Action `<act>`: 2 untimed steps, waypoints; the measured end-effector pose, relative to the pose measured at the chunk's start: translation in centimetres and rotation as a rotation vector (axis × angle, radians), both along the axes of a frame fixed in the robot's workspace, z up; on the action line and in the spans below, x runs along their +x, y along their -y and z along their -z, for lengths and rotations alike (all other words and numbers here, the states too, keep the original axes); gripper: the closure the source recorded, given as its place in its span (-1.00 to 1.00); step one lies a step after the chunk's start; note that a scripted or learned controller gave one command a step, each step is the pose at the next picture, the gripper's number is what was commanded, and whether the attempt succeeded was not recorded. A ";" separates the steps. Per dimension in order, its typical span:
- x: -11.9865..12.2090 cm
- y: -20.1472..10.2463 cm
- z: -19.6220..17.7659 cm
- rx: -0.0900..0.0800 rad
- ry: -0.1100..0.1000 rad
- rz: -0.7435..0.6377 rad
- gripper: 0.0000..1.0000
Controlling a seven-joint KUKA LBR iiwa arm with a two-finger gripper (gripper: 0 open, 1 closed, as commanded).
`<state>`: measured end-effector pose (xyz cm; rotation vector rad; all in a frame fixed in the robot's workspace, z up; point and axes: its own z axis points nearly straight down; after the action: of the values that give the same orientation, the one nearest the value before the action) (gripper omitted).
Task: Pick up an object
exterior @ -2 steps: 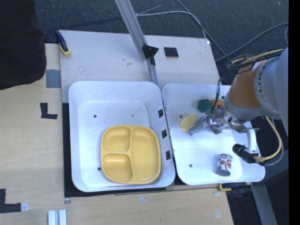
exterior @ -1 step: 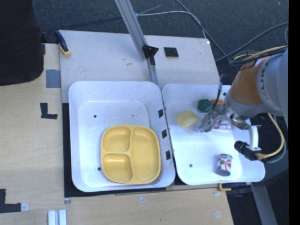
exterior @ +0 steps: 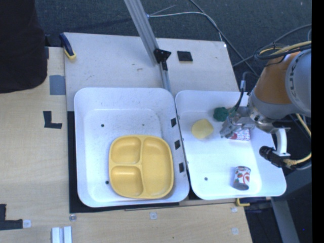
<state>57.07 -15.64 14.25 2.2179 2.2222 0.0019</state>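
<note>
Two shallow white bins sit side by side on the counter [exterior: 116, 54], both of smooth plastic with rounded corners. The left bin [exterior: 88, 110] holds a yellow divided plate [exterior: 141, 166] — glossy, roundly square, with three compartments — lying near its front edge.

In the right bin [exterior: 212, 186] a pale yellow rounded lump [exterior: 202, 128] lies near the divider, apart from a small dark green object [exterior: 220, 114] just behind it. A short red-and-white can [exterior: 242, 177] lies near the front right corner, its long axis running roughly front to back, well apart from the rest, with bare floor to its left.

The tool [exterior: 229, 130] is low over the right bin's back half, just right of the lump and beside a red-and-white packet [exterior: 243, 134]; whether it is apart or together I cannot tell.
</note>
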 end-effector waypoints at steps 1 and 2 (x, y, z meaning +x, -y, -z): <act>-0.2 0.2 -4.3 0.000 0.001 0.000 1.00; -0.1 0.5 -8.6 0.000 0.000 0.001 1.00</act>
<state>56.98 -16.15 22.81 2.2185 2.2212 0.0017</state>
